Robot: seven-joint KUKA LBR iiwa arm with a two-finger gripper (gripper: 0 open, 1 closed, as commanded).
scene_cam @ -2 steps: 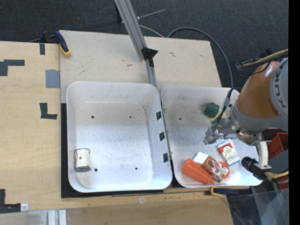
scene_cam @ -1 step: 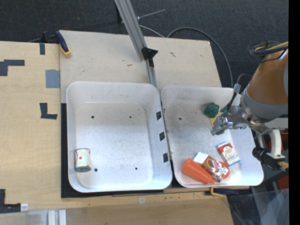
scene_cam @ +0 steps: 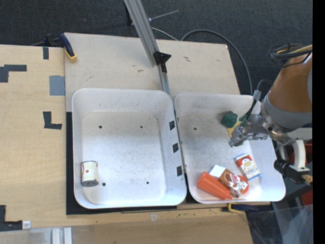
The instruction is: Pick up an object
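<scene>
My gripper [scene_cam: 237,138] hangs over the right bin [scene_cam: 203,111], near its right side, with the grey arm and its orange band reaching in from the right. A dark green object [scene_cam: 229,119] lies just up and left of the gripper, close to it. Below the gripper lies a small red, white and blue carton [scene_cam: 247,166]. An orange cylinder [scene_cam: 213,185], a white and brown box [scene_cam: 221,172] and a red-brown packet [scene_cam: 237,183] are clustered at the bin's front. A small can [scene_cam: 89,173] stands in the left bin's [scene_cam: 122,100] front left corner.
A metal pole [scene_cam: 144,27] slants down from the top to the divide between the bins. A black cable [scene_cam: 213,34] loops behind the right bin. A yellow and blue clamp [scene_cam: 68,47] sits at the board's back left corner.
</scene>
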